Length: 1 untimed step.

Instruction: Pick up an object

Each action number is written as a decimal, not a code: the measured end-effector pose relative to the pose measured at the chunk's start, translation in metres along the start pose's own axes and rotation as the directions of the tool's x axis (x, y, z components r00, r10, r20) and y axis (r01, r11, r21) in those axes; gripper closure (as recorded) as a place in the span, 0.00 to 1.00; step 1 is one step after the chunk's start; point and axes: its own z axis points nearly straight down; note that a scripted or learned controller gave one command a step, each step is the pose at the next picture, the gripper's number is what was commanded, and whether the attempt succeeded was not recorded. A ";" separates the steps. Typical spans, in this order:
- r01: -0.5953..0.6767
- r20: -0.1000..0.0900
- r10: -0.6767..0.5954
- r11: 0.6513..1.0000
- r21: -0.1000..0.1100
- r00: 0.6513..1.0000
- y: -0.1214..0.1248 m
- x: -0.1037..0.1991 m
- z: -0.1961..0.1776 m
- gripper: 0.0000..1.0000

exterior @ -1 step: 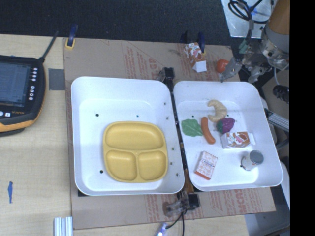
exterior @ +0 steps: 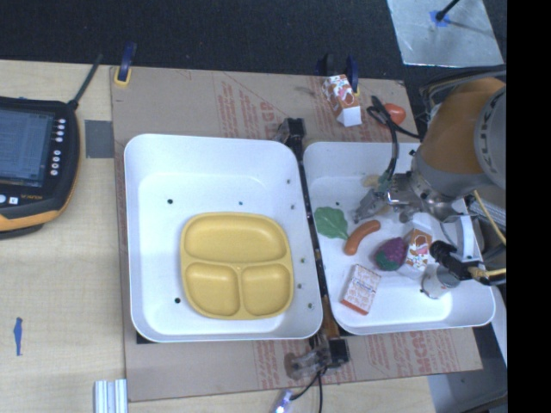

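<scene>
Reaching in from the right, the arm sets its gripper (exterior: 376, 199) low over the right bin (exterior: 344, 157), fingers spread apart with nothing between them. Just near of it lie an orange sausage (exterior: 362, 237) and a green leaf (exterior: 331, 223); further right, a purple toy (exterior: 391, 253). A yellow divided tray (exterior: 236, 263) fills the left bin (exterior: 146, 231).

Grey KUKA iiwa arm (exterior: 482, 144) with rounded, smooth housing, ringed by 1 broad orange band (exterior: 456, 123) above the wrist. Below it, a metallic wrist section of darker grey, cluttered with small fittings. Black cable (exterior: 393, 140) looped along the arm's side toward the wrist. Thin, dark metal 2-finger gripper (exterior: 372, 201) at the tip, fine detail too small to make out.
</scene>
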 end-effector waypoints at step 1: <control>-0.002 0.000 0.002 1.000 -0.001 1.000 0.039 -0.055 -0.066 0.00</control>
